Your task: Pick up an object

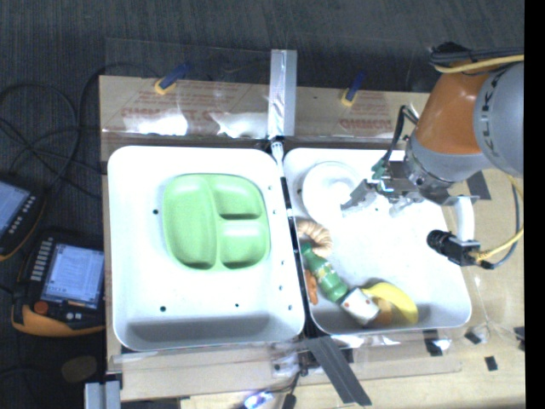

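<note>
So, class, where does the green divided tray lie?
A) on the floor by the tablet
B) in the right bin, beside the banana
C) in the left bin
C: the green divided tray lies flat inside the left bin, apart from the banana.

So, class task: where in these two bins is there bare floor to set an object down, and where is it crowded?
Left bin: bare floor all round the green divided tray, widest along the near edge. Right bin: a bare patch in the middle and right, below the gripper. Crowded: its left and near edges, with the white bowl, pretzel, green bottle and banana.
</note>
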Robot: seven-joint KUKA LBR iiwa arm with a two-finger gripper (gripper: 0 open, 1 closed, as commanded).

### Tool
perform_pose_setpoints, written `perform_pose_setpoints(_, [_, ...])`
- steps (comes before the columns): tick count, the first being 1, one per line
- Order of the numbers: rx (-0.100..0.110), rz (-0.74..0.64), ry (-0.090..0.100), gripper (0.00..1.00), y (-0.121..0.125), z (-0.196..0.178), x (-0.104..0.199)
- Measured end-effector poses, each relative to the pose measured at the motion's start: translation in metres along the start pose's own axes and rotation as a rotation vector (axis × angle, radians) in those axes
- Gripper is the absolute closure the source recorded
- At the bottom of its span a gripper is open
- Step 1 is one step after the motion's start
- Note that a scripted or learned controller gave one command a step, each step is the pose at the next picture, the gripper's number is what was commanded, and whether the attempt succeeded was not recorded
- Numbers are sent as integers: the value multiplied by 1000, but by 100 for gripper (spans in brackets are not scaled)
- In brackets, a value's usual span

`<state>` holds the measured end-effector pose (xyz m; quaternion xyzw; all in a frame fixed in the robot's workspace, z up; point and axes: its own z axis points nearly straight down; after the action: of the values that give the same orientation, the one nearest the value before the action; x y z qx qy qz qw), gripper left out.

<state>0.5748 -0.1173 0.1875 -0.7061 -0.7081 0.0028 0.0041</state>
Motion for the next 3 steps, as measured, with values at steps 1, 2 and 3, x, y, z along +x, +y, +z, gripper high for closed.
perform_pose_setpoints(1, [-1,199,-4,0,1,-107,21])
perform_pose_setpoints(2, [2,174,0,0,-31,52,1])
perform_pose_setpoints(3, [0,-128,-2,0,18,9,51])
